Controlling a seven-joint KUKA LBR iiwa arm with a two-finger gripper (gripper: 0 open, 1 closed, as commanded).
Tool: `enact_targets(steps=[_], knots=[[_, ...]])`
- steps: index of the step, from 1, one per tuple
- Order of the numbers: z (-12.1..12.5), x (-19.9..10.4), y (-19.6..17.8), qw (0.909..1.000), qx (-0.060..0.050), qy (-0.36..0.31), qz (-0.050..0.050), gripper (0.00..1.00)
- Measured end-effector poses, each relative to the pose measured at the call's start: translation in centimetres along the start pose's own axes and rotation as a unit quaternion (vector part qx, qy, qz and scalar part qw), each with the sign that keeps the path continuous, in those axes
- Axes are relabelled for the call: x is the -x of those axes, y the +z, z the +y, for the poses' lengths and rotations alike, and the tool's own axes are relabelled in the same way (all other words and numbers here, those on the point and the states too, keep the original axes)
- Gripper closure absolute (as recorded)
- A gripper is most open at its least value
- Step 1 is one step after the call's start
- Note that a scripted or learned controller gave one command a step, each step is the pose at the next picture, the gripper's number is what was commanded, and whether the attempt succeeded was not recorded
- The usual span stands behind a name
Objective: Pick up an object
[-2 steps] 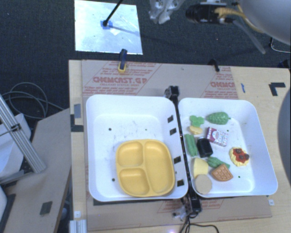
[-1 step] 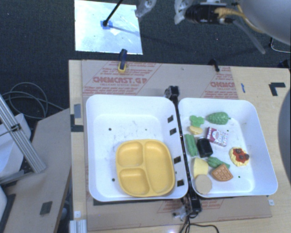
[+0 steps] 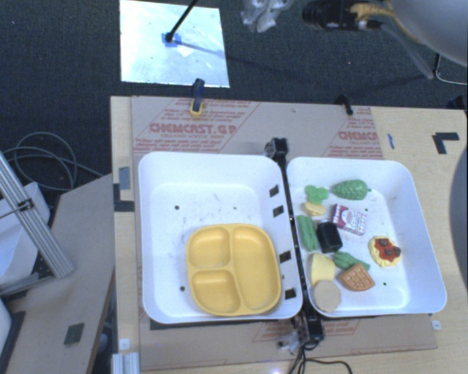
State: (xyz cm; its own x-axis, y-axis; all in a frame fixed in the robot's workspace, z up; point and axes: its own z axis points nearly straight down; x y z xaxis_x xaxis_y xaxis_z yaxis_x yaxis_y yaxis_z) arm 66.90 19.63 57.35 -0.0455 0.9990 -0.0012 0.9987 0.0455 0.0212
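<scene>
Two white bins (image 3: 219,172), claw (image 3: 265,13) high above, touching nothing, opening impossible to tell.

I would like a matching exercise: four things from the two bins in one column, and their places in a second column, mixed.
Things:
1. yellow tray
2. black block
3. pizza toy
4. round tan disc

Places:
A. near corner of the right bin, by the divider
B. left bin
C. right side of the right bin
D. middle of the right bin

Pairs: 1-B, 2-D, 3-C, 4-A
</scene>
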Motion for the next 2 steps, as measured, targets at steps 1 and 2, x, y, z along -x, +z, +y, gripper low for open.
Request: enact_targets(steps=[1,2], knots=[[0.0,0.0,0.1,1.0,0.0,-0.001,0.0,0.0],[0.0,0.0,-1.1,1.0,0.001,-0.002,0.0,1.0]])
